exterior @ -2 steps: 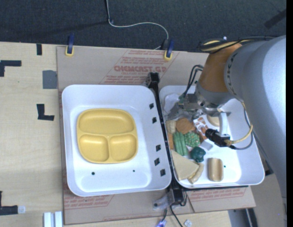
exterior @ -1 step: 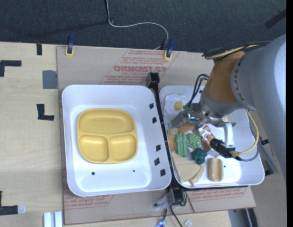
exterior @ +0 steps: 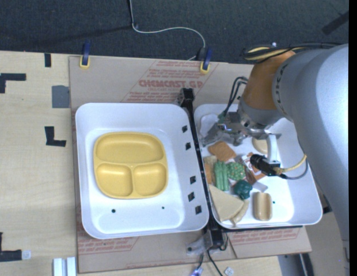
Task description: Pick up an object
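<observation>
The grey metal gripper (exterior: 224, 132) hangs low over the far end of the right white plastic bin (exterior: 299, 211), just above a brown square toy waffle (exterior: 223, 150); whether it is released or clenched I cannot tell. The toys lie packed together, the waffle touching a green ridged block (exterior: 223, 175), so a descent here could wedge against a neighbour and come up with nothing.
</observation>
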Robot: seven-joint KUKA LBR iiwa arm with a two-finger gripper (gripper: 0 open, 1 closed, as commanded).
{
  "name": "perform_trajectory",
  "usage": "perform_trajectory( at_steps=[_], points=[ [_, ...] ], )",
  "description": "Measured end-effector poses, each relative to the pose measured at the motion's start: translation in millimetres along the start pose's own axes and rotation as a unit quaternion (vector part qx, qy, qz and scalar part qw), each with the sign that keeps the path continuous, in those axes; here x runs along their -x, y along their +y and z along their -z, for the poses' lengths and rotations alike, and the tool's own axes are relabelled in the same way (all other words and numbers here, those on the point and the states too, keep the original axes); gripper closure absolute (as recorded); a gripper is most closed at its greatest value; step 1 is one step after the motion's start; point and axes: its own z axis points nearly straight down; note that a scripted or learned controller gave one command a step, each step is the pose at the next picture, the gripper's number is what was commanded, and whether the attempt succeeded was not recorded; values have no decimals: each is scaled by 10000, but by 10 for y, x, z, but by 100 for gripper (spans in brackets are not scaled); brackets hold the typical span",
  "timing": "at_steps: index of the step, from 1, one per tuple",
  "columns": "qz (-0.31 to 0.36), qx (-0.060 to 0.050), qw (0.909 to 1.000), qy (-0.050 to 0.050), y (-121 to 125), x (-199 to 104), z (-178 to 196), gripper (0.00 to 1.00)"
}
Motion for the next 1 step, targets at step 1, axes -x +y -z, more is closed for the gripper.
perform_trajectory(
  at_steps=[1],
  points=[
    [0,16,10000,-6,-472,-38,10,0]
  ],
)
